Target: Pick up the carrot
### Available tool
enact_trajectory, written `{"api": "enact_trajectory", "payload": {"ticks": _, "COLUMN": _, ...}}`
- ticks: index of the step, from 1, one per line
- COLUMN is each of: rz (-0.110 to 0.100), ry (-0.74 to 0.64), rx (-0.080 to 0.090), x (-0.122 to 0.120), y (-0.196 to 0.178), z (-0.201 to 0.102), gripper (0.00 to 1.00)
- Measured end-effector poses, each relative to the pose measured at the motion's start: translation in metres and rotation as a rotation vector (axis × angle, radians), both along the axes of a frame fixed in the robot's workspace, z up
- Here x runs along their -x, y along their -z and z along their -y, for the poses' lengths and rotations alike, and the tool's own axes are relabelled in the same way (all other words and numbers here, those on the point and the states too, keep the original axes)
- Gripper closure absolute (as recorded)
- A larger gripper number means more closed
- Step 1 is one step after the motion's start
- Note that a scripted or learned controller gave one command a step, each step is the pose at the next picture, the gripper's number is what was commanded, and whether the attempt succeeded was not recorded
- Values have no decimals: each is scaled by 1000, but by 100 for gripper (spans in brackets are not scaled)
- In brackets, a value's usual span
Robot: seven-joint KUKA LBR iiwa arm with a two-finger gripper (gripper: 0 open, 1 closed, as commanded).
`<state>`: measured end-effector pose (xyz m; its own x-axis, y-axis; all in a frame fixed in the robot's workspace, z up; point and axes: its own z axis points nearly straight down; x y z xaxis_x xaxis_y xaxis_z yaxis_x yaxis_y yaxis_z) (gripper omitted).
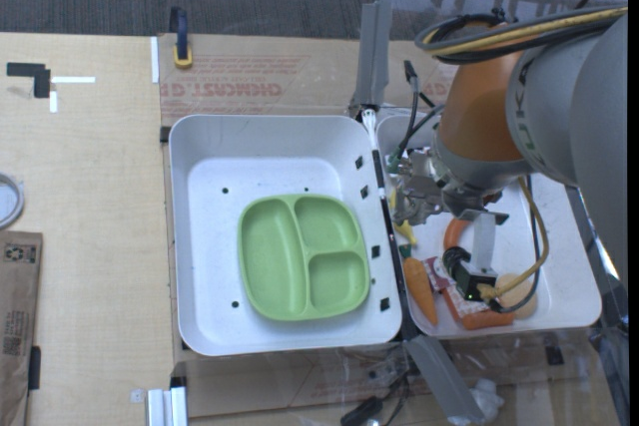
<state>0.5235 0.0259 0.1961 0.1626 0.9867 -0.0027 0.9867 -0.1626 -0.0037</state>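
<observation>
The carrot (418,290) lies in the right bin (584,299), just to the right of the green plate (303,256), with only the two bin walls between them. It rests close along that wall, so I think a grip from above has little room on the plate's side. The arm (484,120) reaches down further right of the plate, and its jaws hang low over other food, beside the carrot and not on it. I cannot tell if the jaws are apart or together.
</observation>
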Motion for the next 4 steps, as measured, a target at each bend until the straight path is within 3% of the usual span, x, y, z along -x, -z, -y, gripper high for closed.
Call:
{"api": "enact_trajectory", "payload": {"ticks": 1, "rz": 3, "ry": -532, "rx": -1, "x": 32, "y": -74, "z": 53, "gripper": 100}}
{"api": "enact_trajectory", "payload": {"ticks": 2, "rz": 0, "ry": -845, "rx": -4, "x": 27, "y": -26, "z": -38, "gripper": 100}}
{"api": "enact_trajectory", "payload": {"ticks": 3, "rz": 1, "ry": -1142, "rx": -5, "x": 45, "y": -7, "z": -38, "gripper": 100}}
{"api": "enact_trajectory", "payload": {"ticks": 4, "rz": 2, "ry": -944, "rx": -3, "x": 20, "y": 4, "z": -23, "gripper": 100}}
